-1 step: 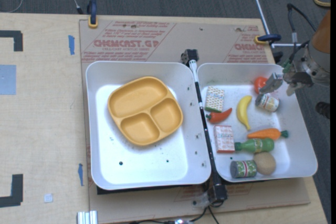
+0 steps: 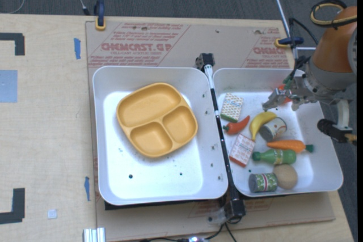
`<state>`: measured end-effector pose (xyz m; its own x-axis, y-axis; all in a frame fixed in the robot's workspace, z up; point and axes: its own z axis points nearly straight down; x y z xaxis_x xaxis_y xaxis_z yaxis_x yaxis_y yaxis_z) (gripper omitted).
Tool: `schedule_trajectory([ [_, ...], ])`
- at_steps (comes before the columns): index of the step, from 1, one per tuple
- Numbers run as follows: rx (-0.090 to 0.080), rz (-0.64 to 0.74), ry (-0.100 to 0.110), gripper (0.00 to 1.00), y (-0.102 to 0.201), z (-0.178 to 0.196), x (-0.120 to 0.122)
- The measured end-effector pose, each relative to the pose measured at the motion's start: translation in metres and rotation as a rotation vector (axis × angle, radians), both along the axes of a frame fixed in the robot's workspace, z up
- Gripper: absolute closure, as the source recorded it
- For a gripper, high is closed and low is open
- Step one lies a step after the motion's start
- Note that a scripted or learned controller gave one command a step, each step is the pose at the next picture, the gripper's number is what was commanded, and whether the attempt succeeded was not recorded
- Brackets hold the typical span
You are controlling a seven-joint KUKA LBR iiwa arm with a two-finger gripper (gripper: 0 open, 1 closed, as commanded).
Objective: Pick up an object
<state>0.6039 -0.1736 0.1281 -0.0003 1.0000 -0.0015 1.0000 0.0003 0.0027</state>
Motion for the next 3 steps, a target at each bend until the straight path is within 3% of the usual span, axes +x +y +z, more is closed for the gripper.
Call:
schedule_trajectory([
  [1,0.001,-0.001,0.001,0.0,0.037,-0.035,-0.018],
  [2,0.0,-0.001,-0.002,1.0,0.037,-0.025,-0.018],
  [3,0.003,0.001,0.004,1.0,0.111,0.057,-0.075],
])
